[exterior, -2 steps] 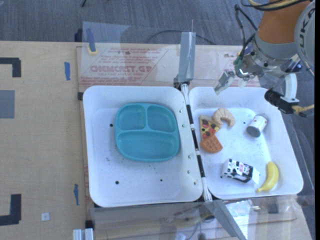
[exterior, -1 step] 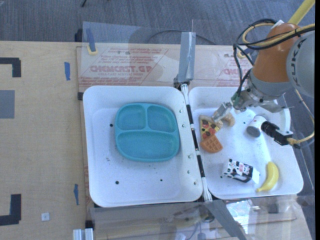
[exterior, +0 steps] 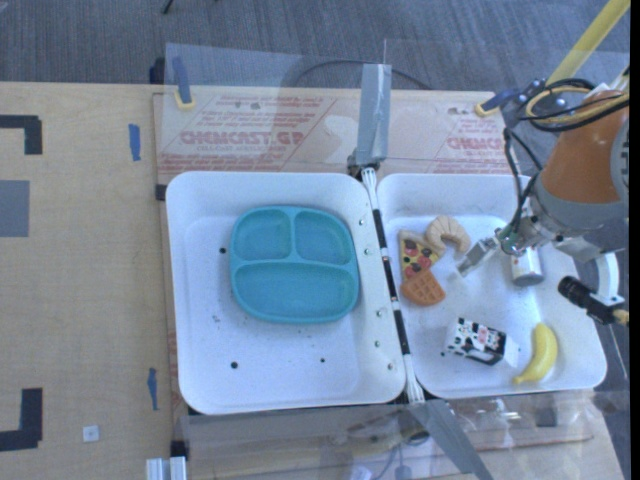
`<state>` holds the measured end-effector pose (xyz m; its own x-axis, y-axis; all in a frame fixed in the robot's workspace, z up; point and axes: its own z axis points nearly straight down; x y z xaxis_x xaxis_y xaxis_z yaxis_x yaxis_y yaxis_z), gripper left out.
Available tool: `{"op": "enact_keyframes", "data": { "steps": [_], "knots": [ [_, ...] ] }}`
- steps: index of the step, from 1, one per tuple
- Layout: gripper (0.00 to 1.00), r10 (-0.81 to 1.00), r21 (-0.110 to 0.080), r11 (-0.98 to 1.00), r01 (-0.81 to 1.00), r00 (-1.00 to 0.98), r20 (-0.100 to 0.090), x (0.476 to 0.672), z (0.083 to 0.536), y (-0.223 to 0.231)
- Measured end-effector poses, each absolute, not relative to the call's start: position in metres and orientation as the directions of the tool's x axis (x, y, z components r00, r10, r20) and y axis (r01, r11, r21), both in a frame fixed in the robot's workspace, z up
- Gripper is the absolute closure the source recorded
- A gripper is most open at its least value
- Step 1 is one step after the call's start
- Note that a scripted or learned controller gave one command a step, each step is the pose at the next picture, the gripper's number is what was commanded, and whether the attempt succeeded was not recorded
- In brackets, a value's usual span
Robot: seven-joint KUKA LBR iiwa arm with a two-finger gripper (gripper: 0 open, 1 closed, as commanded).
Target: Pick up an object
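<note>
The gripper (exterior: 497, 247) hangs in the right bin (exterior: 590, 368) at three o'clock of the croissant (exterior: 448, 233) (finger spread impossible to judge), so this looks like the approach step, next needing a descent over one object.

Left bin (exterior: 190, 298) white; divided plate (exterior: 295, 265) teal. Right bin (exterior: 590, 368): banana (exterior: 540, 354) yellow, carton (exterior: 475, 340) black-and-white patched, croissant (exterior: 448, 234) tan, pizza slice (exterior: 417, 254) red-spotted, waffle piece (exterior: 424, 290) orange. Surface (exterior: 80, 288) pale wood.
</note>
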<state>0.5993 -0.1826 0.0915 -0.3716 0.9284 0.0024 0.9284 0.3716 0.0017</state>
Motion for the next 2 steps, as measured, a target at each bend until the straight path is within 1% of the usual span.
{"op": "enact_keyframes", "data": {
  "steps": [1, 2],
  "knots": [
    [0.0, 0.886, 0.005, 0.464, 0.886, -0.464, -0.004, 0.627, 0.115, -0.223],
    [1.0, 0.886, 0.011, 0.463, 0.886, -0.463, -0.009, 0.628, 0.126, -0.223]
  ]
}}
